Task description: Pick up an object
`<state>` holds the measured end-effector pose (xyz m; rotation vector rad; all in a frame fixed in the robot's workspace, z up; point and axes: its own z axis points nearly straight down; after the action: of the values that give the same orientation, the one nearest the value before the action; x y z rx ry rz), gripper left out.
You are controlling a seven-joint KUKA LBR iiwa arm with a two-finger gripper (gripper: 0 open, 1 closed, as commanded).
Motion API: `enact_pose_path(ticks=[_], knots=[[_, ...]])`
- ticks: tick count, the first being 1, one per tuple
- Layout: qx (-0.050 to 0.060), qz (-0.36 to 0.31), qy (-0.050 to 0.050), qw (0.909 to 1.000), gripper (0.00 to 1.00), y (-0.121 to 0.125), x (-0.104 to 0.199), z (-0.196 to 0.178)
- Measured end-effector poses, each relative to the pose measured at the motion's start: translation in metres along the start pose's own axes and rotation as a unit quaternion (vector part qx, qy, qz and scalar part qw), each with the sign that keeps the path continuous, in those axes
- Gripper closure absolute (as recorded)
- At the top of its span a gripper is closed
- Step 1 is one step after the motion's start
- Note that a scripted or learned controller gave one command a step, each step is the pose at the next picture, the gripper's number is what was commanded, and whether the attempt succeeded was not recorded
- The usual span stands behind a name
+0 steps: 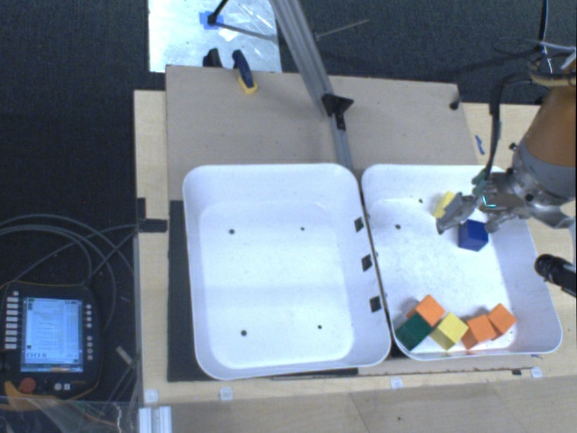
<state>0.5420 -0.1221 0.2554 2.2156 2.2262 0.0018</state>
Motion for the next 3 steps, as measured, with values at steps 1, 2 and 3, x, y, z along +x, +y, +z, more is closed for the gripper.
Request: enact_pose_path(ticks=[1,2,3], knots=[[0.000,0.001,0.000,1.0000,0.00,0.000,0.000,0.000],[0.002,0.002,0.000,1.0000,0.00,-0.010,0.000,0.054],[0.002,0.002,0.000,1.0000,0.00,-0.015,-0.003,0.098]])
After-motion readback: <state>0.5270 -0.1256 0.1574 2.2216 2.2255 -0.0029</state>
